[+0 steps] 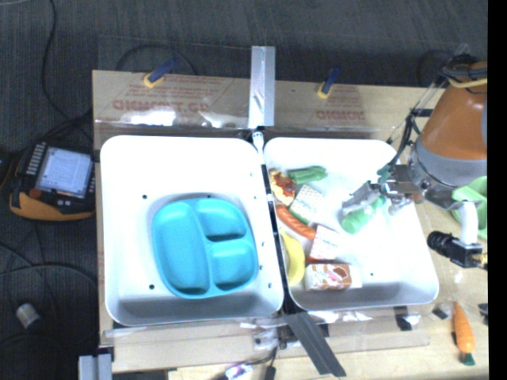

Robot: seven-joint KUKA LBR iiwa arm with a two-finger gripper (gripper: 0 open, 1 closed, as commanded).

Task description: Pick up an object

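the pale green plastic bottle-shaped object [359,216] lies tilted in the right-hand shallow white bin [412,271], toward that bin's right middle, on bare white floor. the grey metal two-finger gripper [374,198] sits directly at it, and the green object shows between the fingers, which are closed on it. behind the gripper the grey arm with its orange band [453,129] comes in from the right over the bin's right rim.

left of the held object, along the right bin's left wall, a row of items is packed close together: a dark green vegetable-shaped toy [306,173] at the far end, a white patterned packet [307,204] just near of it, a red-orange sausage-shaped piece [295,222] beside that, a yellow banana-shaped toy [294,261] further near, and a small brown and white printed carton [327,275] at the near end. these stand apart from the held object, with clear bin floor between.

the left-hand shallow white bin [127,172] touches the right one along a central divider and holds a light blue plastic compartment tray [204,244] lying flat in its middle.

both bins rest on a tan wooden bench top [190,93] with clamps at its far edge and an upright metal bracket [262,85] at the far centre. the floor around is dark grey carpet [79,22] with cables. a handheld control pendant with lit screen [55,176] lies on the floor to the left. an orange carrot-shaped toy [464,335] lies off the bench's near right corner.
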